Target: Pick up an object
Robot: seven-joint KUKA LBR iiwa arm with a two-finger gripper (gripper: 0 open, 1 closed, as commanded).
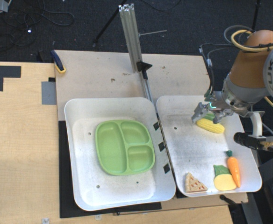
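**Gripper hovering at the corn, right bin**

Gripper [208, 112] is hanging over the upper part of the right bin [183, 171], fingers spread apart, nothing between them. Corn [210, 125] is lying just below it, touching or nearly so; long axis is running left-right with a slight tilt. Judgement: fingers need to be straddling its short width. Carrot [234, 171] is sitting well apart.

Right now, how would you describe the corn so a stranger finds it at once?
Look in the right white bin, at its far end. The corn lies there under the gripper. It is a long yellow cob, lying apart from the carrot at the near end.
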